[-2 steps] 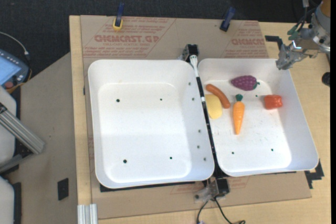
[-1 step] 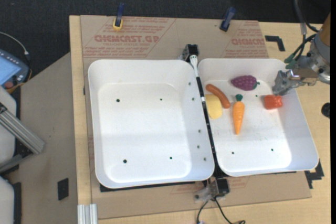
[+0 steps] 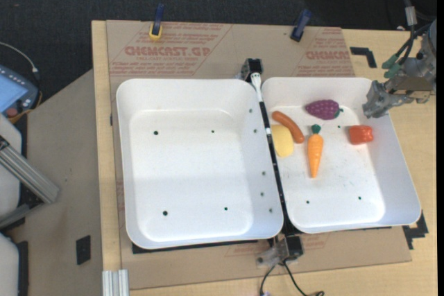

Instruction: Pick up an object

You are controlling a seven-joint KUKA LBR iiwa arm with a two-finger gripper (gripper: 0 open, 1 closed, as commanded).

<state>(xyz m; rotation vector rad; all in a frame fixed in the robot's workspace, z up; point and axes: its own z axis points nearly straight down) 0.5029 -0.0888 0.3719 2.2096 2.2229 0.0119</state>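
Two white bins share the bench; the right bin (image 3: pixel 399 180) carries five toys clustered toward its far edge. The gripper (image 3: pixel 374 100) hovers at that bin's far right corner, its state unreadable here, with the small red piece (image 3: pixel 360 134), seemingly a pepper, just beside it toward the near edge.

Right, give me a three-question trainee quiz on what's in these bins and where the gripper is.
1. True or false: all the toy foods lie in the right bin.
2. Which item lies nearest the gripper? A) carrot B) red piece C) sausage
3. Fill in: the yellow piece lies against the ____ edge of its bin, as the camera sees it.

Key: 1. True; the purple grapes lie there too. 2. B. 3. Left, by the divide from the left bin.
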